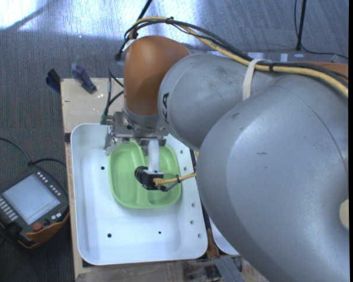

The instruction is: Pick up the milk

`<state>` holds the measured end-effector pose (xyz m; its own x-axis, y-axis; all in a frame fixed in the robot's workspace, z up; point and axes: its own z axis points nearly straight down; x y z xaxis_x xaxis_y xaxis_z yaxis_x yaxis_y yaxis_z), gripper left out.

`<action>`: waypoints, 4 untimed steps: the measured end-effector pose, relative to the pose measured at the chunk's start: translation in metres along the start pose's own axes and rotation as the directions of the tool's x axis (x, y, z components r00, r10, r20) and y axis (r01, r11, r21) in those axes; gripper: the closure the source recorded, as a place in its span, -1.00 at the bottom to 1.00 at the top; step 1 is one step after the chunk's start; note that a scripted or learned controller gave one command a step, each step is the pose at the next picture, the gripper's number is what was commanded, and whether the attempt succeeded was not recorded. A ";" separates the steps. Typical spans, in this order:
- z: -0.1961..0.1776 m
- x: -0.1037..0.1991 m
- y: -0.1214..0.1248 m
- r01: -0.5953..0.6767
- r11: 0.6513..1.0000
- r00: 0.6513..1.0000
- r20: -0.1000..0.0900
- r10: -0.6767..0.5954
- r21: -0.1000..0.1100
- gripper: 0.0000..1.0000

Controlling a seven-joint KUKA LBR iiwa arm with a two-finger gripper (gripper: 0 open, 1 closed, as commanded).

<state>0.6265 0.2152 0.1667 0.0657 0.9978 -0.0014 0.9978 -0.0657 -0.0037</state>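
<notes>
My gripper (pixel 135 138) hangs low over the left white bin (pixel 94 216), right above the far edge of a light green divided plate (pixel 126 178) that lies in the bin's middle. The orange wrist band and the grey arm sit on top of the gripper and hide its tips. The arm's bulk also covers the plate's far rim and most of the right-hand side of the bench.
A sliver of the right bin (pixel 222 247) peeks out under the arm. The wooden bench top (pixel 85 104) shows behind the left bin, with a small blue clamp (pixel 82 77) at its far corner. A teach pendant (pixel 28 207) lies on the floor at left.
</notes>
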 end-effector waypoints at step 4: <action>0.061 -0.003 -0.018 -0.149 0.989 0.989 0.001 0.149 0.003 1.00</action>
<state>0.6081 0.2137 0.1056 0.2137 0.9769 -0.0034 0.9769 -0.2137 -0.0066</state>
